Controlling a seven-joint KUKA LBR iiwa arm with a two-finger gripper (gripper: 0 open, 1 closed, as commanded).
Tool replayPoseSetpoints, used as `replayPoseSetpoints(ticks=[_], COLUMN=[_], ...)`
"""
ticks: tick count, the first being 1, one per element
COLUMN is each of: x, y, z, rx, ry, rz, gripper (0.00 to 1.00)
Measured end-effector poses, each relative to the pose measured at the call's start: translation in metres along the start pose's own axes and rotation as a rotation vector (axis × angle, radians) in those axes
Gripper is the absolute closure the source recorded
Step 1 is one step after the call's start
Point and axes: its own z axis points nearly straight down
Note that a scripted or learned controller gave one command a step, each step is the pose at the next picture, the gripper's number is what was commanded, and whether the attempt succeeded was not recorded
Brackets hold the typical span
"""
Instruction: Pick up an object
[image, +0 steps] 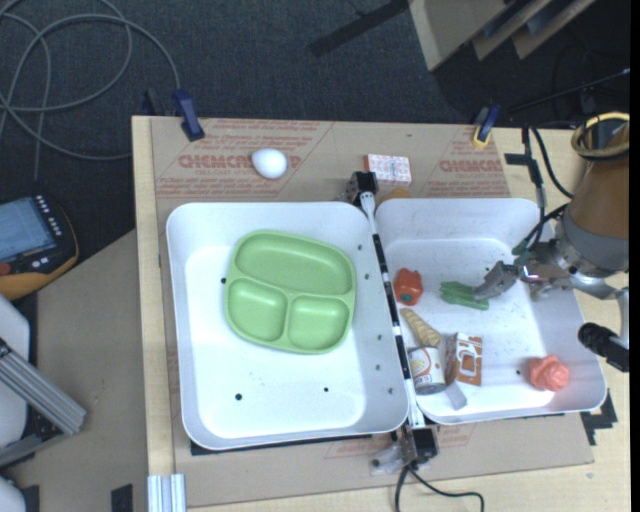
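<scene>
Two shallow white bins sit side by side on the bench. The left bin (200, 390) carries one item: a green divided plate (291, 291) with three compartments, lying flat in the upper middle, plus a few dark specks on the floor below it. The right bin (440, 222) holds five loose pieces. One orange-red toy (407, 286) lies near the dividing wall. One green object (462, 294) lies mid-bin. One cone-shaped piece (420, 326) rests just below the orange-red toy, close to the wall. One cluster of brown-and-white printed packaging (449, 362) sits beneath the cone; whether it is one item or two cannot be told. One pinkish-red lump (548, 374) sits at the lower right corner. The arm comes in from the right, orange band above the wrist, and the gripper (493, 282) is low inside the right bin. Its grey fingers (499, 276) point leftward, their tips at the right end of the green object, apparently touching it. Whether the claw is spread or pressed together cannot be told; nothing is seen pinched between the fingers. Outside the bins, on the cardboard behind them, sit one white egg-like ball (268, 162) and one small patterned box (388, 168). Two blue clamps (186, 114) grip the board's far edge. The cone and packaging crowd the divider side; the green object lies in open floor.
</scene>
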Motion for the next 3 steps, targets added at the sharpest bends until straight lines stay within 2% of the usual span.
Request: replayPoseSetpoints(ticks=[1, 2, 3], x=[0.060, 0.056, 0.060], y=[-0.059, -0.063, -0.062], z=[0.025, 0.071, 0.062], rx=[-0.001, -0.008, -0.005], ry=[0.000, -0.011, -0.003], rz=[0.000, 0.007, 0.003], gripper=[0.00, 0.00, 1.00])
